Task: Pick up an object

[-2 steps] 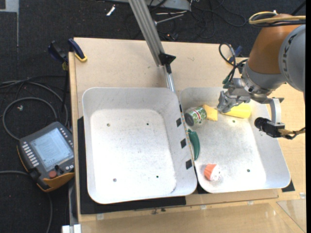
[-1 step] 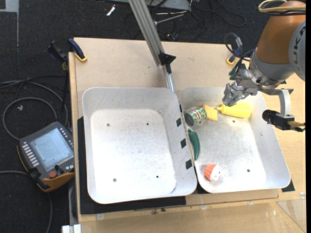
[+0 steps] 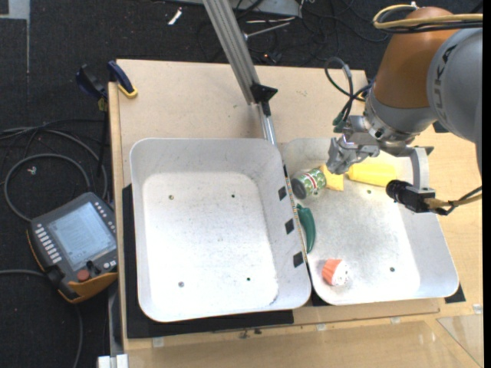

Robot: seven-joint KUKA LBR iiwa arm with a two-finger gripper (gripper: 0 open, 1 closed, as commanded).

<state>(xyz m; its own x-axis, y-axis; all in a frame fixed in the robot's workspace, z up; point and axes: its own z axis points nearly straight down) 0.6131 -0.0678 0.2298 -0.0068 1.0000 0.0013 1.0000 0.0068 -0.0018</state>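
Observation:
The right bin (image 3: 399,244) holds several small objects. A green-and-white can (image 3: 310,182) lies on its side near the bin's back left. A yellow block (image 3: 373,173) sits just right of the can, partly under the wrist. A green curved piece (image 3: 307,226) lies along the bin's left wall. An orange-and-white object (image 3: 334,272) rests near the front. My gripper (image 3: 340,159) hangs over the back of the right bin, just above the gap between the can and the yellow block, with nothing visibly held.
The left bin (image 3: 203,228) lies beside the right one. A slanted metal pole (image 3: 238,48) crosses the back of the bench. A black cable plug (image 3: 406,194) hangs from the arm over the right bin. A teach pendant (image 3: 73,244) sits off the bench at left.

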